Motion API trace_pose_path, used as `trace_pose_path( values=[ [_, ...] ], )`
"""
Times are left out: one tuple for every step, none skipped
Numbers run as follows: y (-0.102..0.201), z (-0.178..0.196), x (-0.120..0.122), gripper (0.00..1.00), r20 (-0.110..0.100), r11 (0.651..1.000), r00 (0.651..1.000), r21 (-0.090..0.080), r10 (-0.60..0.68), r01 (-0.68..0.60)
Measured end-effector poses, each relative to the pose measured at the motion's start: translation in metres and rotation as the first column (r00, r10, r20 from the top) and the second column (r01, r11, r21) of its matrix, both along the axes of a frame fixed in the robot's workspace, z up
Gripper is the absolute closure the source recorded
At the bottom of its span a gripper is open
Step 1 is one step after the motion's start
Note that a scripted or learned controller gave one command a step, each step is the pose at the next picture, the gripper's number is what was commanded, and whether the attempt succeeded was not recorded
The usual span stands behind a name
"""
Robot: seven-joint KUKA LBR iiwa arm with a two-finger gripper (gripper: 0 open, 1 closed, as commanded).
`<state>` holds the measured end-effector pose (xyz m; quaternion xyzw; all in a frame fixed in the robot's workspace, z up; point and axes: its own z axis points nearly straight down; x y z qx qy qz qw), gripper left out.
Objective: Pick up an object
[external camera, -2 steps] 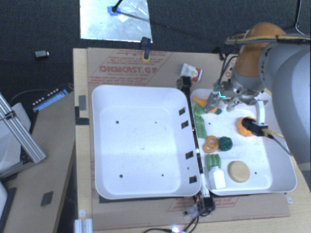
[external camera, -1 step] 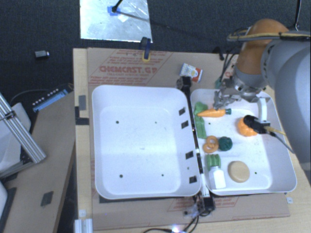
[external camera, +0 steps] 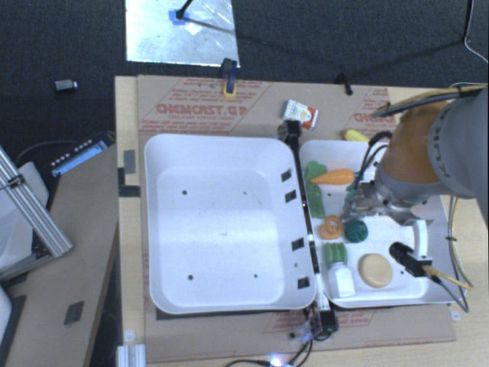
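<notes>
From my station I see the arm (external camera: 428,151) reaching in from the right over the right bin (external camera: 365,300). The gripper (external camera: 357,207) hangs above the middle of this bin. From this angle I cannot tell if it is open or closed, and I see nothing held in it.

All the things I could pick lie in the right bin, mostly along its left side. A dark green ball (external camera: 355,230) lies just below the gripper in the view and is the nearest thing to it; I cannot say if they touch. An orange ring (external camera: 331,228) lies just left of the ball. A carrot (external camera: 334,177) lies farther back, with its thick end against a green leaf (external camera: 315,169). A long green piece (external camera: 314,201) lies along the left wall, between the leaf and the ring. Toward the near edge there is a green block (external camera: 335,252), and a white bottle (external camera: 343,284) lies just in front of it. A tan disc (external camera: 375,270) lies to the right of these two. A yellow thing (external camera: 354,136) lies at the far rim.

The left bin (external camera: 221,220) stands beside the right one, and they touch along their shared edge. Both rest on a cardboard sheet (external camera: 199,105). A small box (external camera: 299,113) lies on the sheet behind the bins.
</notes>
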<state>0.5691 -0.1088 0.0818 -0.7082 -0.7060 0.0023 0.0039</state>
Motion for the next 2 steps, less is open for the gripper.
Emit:
trace_pose_path(
  values=[
    [0.058, 0.111, 0.106, 1.00, 0.029, 1.000, 0.999, -0.002, 0.016, -0.015],
    [0.009, 0.069, 0.023, 1.00, 0.001, 1.000, 1.000, -0.003, -0.002, 0.002]
  ],
)
